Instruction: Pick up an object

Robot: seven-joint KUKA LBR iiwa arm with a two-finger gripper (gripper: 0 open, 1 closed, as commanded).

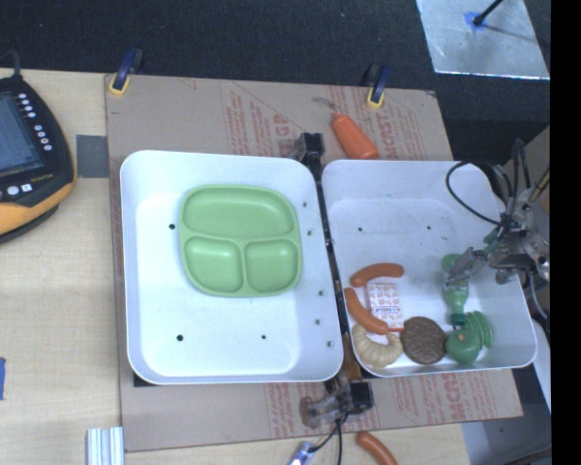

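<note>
The right bin (pixel 387 187) holds several toy foods along its front: an orange sausage (pixel 376 273), a red-and-white packet (pixel 387 303), a second sausage (pixel 356 308), a beige bagel (pixel 376 349), a brown round cookie (pixel 424 340) and a green toy (pixel 470 337). A slim green piece (pixel 456 281) stands upright near the bin's right wall. My gripper (pixel 476 259) reaches in from the right, low over that wall, with its tip right at the top of the slim green piece. Whether it grips that piece is unclear.
The left bin (pixel 155 260) holds a green divided plate (pixel 240 239). An orange carrot toy (pixel 353 137) lies on the cardboard behind the bins, and another orange piece (pixel 378 446) in front. A teach pendant (pixel 15 158) sits far left. A black cable (pixel 470 194) loops over the right bin.
</note>
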